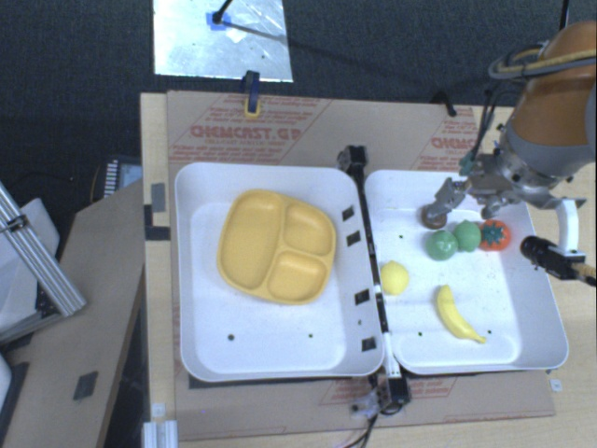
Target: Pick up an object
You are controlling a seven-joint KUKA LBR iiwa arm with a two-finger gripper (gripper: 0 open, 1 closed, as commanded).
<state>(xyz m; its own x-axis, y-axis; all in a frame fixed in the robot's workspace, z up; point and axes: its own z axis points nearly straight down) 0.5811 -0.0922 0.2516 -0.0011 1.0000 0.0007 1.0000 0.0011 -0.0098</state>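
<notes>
The right bin [532,343] holds several small objects. A brown round piece [434,217] lies near its back, two green pieces [442,245] [467,236] sit beside a red tomato-like piece [495,235], a yellow lemon [395,277] rests by the divider, and a banana [458,314] lies toward the front. My gripper [471,203] hangs over the back of this bin, just above the green and red pieces. It is open, with nothing between its fingers.
The left bin [201,343] holds a yellow divided plate [277,245]. A black hinged divider [367,250] runs between the bins. The grey and orange arm [555,110] reaches in from the upper right. A black fitting [550,255] juts in over the right bin's rim.
</notes>
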